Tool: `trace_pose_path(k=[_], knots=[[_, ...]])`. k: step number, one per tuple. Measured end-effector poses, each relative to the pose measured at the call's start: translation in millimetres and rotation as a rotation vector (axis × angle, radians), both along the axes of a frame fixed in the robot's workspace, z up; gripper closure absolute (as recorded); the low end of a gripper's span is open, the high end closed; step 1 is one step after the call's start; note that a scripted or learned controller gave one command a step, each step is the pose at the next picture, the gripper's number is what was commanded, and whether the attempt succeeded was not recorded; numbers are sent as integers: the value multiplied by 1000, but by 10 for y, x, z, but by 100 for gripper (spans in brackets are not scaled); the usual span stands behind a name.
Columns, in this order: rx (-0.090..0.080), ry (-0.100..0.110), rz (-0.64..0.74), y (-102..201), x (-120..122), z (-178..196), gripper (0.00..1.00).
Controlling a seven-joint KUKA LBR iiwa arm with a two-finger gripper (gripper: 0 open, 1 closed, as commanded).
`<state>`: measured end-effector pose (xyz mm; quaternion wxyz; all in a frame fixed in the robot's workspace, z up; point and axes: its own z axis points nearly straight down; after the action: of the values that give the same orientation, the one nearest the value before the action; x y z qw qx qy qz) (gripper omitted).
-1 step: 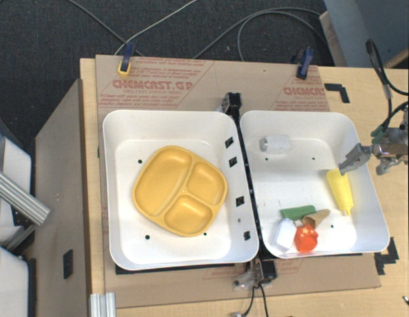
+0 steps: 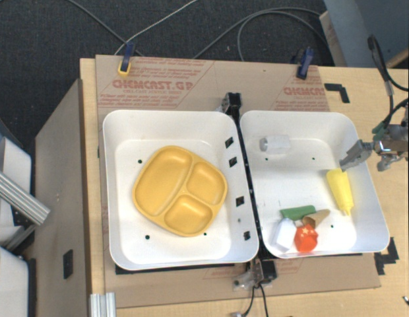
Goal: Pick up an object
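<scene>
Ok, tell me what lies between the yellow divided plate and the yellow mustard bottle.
In the camera view, between the yellow divided plate and the yellow mustard bottle run the two bins' meeting rims, then bare white bin floor.

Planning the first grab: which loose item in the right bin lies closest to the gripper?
The yellow bottle, just below-left of the gripper; the others lie farther left.

Smooth, slightly glossy white plastic in both bins (image 2: pixel 119 177); matt yellow plastic for the sectioned plate (image 2: pixel 180 190); brown printed cardboard over the worktop (image 2: pixel 211 78); dull grey metal on the hand (image 2: pixel 364 152).
</scene>
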<state>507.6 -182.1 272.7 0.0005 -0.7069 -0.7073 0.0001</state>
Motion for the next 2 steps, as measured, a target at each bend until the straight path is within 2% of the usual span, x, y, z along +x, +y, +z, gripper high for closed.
trace_pose_path(k=[1, 2], knots=[[2, 5, -1, -20, 70, -457, 0], [3, 6, 0, 69, 29, -1048, 0]])
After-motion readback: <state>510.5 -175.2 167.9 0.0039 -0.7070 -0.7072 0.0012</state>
